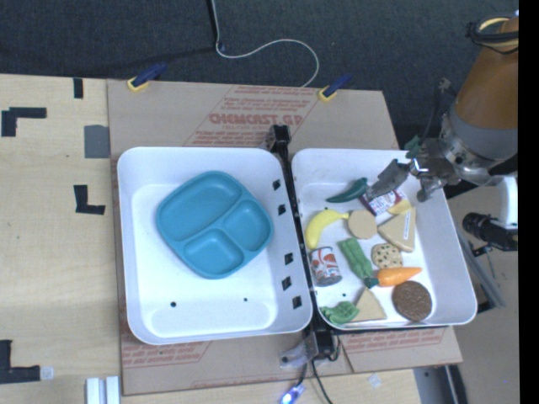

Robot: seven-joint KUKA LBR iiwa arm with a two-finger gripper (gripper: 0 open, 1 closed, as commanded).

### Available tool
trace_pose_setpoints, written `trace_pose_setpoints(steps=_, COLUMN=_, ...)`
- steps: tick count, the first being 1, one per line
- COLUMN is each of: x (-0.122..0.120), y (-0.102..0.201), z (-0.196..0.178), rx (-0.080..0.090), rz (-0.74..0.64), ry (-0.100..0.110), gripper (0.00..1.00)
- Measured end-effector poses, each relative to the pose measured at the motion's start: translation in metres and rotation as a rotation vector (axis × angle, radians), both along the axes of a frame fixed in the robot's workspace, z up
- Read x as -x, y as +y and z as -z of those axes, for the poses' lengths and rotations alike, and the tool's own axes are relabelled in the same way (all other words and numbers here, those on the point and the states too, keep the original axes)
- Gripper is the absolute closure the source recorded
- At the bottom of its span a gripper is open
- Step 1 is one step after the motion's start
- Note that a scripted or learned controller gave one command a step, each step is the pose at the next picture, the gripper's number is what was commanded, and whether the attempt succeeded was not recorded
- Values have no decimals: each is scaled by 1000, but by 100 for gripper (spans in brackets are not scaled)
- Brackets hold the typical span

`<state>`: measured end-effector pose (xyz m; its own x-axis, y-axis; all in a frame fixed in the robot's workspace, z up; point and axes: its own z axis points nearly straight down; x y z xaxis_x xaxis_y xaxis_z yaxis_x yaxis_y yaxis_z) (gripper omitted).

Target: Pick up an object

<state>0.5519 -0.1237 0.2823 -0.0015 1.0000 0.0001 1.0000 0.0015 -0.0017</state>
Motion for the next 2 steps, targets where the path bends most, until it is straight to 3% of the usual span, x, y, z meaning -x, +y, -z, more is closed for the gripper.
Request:
trace_pose_setpoints(steps=1, x=37, y=103, z=104, rx=-5, rz=-7, ry=13, gripper=0)
trace_pose_setpoints(steps=2, x=64, y=146, z=-27, rx=-3, rz=-7, ry=-11, gripper=0)
